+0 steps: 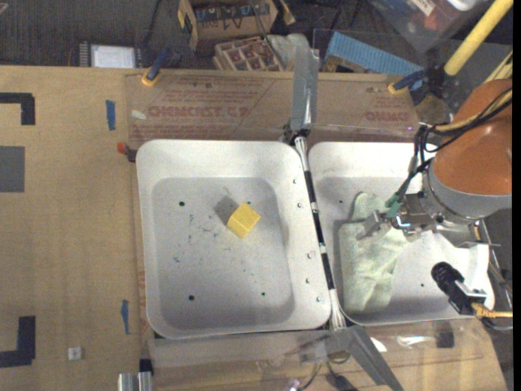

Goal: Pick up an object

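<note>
- Gripper point(381, 220) low over the right bin point(358, 157), pointed toward the divide between the two bins; open or closed, cannot tell from this angle.
- Directly beneath it and trailing toward the front wall: a crumpled pale green cloth point(370, 267), spread down the left half of that bin; touching the gripper or lying just under it, cannot tell.
- Behind the gripper, reaching in from the right: the grey arm point(456, 194) with its orange band point(480, 149), covering the right bin's far right side.
- Across the divide, in the left bin point(163, 177): a small yellow block point(243, 220), alone near the middle of the floor, turned corner-on, well apart from the gripper, with a short shadow at its upper left.
- Scattered over the left bin's floor: dark specks point(191, 298) and faint scuffs.
- Behind both bins: a flat sheet of printed cardboard point(212, 112), lying on the pale wooden bench point(65, 218).
- On the bench to the left: strips of blue tape point(111, 114) and black corner marks point(27, 108).
- Beyond the bench's far edge: an open cardboard box point(224, 10) and, at top right, a slanting yellow pole point(484, 23).
</note>
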### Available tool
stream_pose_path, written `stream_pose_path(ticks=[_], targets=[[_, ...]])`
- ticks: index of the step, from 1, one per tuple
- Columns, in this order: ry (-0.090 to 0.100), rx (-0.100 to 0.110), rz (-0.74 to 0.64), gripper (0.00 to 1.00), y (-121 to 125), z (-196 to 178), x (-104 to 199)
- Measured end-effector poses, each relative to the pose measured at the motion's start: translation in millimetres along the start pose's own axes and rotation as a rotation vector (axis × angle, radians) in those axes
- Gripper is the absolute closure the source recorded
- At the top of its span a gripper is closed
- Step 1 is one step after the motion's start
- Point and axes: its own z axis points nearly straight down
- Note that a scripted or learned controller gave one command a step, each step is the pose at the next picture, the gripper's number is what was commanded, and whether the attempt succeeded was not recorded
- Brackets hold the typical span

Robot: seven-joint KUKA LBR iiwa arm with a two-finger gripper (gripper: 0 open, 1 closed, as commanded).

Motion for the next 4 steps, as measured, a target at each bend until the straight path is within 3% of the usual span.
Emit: stream_pose_path(ticks=[1, 2, 3, 4], targets=[[0.001, 0.001, -0.365, 0.0, -2, 35, -5], [0.001, 0.001, -0.639, 0.0, 1, 93, -50], [0.001, -0.004, -0.613, 0.0, 4, 131, -86], [-0.008, -0.012, -0.859, 0.0, 53, 130, -42]])
